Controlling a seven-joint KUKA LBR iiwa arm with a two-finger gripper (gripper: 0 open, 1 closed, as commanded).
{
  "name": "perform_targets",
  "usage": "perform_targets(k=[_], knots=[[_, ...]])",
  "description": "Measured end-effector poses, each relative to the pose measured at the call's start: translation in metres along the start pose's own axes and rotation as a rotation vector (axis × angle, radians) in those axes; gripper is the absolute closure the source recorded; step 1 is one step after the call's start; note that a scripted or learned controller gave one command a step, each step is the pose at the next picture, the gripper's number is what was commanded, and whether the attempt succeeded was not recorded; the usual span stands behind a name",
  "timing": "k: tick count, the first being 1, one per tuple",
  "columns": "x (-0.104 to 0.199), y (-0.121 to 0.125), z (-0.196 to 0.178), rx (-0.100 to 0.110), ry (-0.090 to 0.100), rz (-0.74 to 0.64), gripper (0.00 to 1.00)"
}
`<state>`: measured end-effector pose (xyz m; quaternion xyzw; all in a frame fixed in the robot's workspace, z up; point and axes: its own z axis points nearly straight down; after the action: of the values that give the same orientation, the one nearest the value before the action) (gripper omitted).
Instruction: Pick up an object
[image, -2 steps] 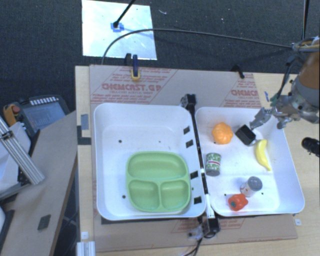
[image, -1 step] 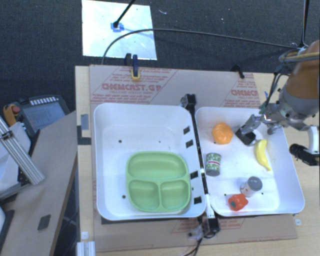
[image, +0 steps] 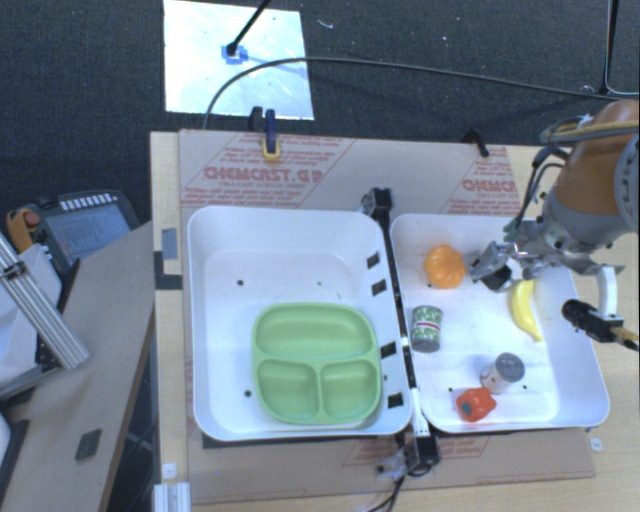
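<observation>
Camera view: gripper, right of centre, finger state cannot be told. Banana just below it in right bin; likely light, soft, smooth; grasp across middle.

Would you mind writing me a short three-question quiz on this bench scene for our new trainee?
1. True or false: the green plate lies in the same bin as the banana.
2. Multiple choice: which thing lies nearest the tool? A) the red pepper B) the orange C) the green plate
3. Fill in: the small can with the green label stands in the ____ bin as the camera sees it.

Key
1. False: the plate is in the left bin, the banana in the right one.
2. B
3. right
</observation>
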<state>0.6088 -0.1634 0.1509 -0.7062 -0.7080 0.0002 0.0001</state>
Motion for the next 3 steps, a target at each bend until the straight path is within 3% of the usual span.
perform_targets(k=[1,2,3], knots=[[0.007,-0.007,0.056,0.002,0.001,0.0,0.0],[0.006,-0.005,0.042,-0.005,-0.001,0.0,1.0],[0.006,0.001,-0.003,-0.007,-0.001,-0.002,1.0]])
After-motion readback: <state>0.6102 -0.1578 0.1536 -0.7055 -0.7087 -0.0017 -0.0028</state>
